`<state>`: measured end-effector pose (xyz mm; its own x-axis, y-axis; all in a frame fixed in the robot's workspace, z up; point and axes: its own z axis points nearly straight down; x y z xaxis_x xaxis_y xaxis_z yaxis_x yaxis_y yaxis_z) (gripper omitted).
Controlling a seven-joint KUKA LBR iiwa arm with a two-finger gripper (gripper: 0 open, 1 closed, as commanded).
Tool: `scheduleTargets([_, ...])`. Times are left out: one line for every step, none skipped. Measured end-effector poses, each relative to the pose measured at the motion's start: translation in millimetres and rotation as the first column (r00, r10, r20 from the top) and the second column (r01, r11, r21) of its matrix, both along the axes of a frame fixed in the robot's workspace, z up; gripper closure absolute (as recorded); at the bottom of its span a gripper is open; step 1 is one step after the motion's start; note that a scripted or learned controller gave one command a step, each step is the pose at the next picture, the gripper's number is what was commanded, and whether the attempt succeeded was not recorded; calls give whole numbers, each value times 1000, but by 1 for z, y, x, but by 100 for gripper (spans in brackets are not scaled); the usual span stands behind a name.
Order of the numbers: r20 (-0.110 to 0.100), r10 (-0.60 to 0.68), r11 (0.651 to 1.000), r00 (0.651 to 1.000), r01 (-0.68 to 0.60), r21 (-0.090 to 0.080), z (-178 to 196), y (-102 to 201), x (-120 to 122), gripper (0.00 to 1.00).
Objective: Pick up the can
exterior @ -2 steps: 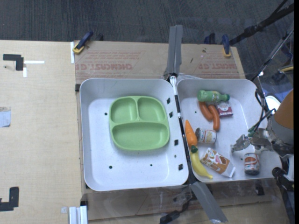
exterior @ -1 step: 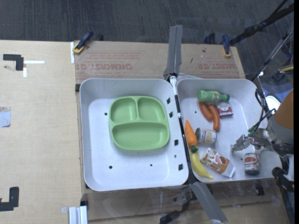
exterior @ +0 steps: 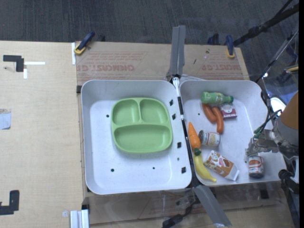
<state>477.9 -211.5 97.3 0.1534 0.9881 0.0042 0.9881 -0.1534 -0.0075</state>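
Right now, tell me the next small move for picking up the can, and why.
Probably lower the end effector a little straight down. It sits directly above the small orange-and-white metal can, which stands near the right white bin's front right corner, and the view does not show the can between the fingers.

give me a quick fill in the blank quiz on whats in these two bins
1. The green divided plate lies in the ____ bin.
2. The banana lies beside a juice ____.
3. The gripper hovers just above a ____ near the right bin's right edge.

Missing words: left; carton; can
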Motion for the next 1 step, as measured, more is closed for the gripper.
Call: scheduleTargets([-1, 0, 1000, 1000, 0, 2, 0, 1, 0, 0])
